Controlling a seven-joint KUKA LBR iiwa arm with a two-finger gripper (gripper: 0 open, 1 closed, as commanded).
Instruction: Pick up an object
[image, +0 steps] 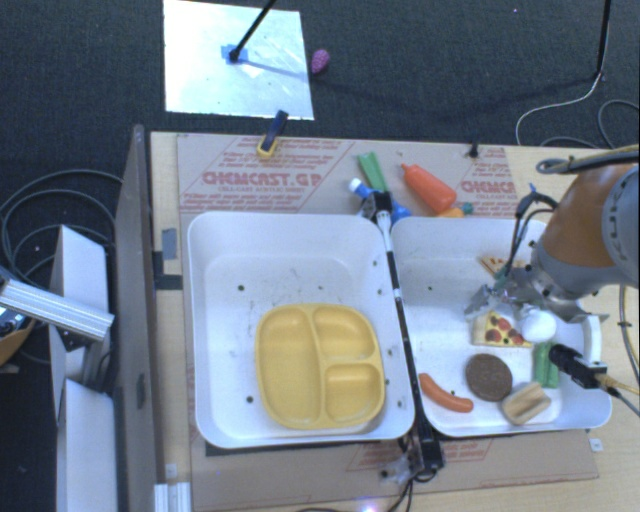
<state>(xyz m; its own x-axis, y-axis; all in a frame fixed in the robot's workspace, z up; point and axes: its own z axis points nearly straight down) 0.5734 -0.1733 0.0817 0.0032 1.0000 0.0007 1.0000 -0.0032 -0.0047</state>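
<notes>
Over the right bin: the gripper (492, 298) hangs low at the end of the grey and orange arm (585, 235), close above the pizza slice (497, 329).
Jaws: I cannot tell if they are spread or pressed together; the wrist hides them from this view.
Task things: the right bin (430, 260) holds several small items. Taking the pizza slice as the mark, a white egg (538, 325) lies just beside it on the right, a brown round cookie (488, 377) is near it toward the front, a sausage (445, 392) lies further front and left, a bread piece (525, 402) front and right, and a green piece (545, 364) is past the egg.
Progress: nothing is visible between the fingers, so in my judgement the pick is not yet done. Closing on an item and lifting it are left.
Likely target: the pizza slice or the egg, as they are nearest to the gripper; this is only a guess.
Edges: the middle wall between the two bins is well left of the pizza slice, and the right rim is near the egg side.
Open room: the bare floor left of and behind the pizza slice gives space to come down.
Left bin: a yellow tray (320, 365) lies there, well apart from the pizza slice.
</notes>
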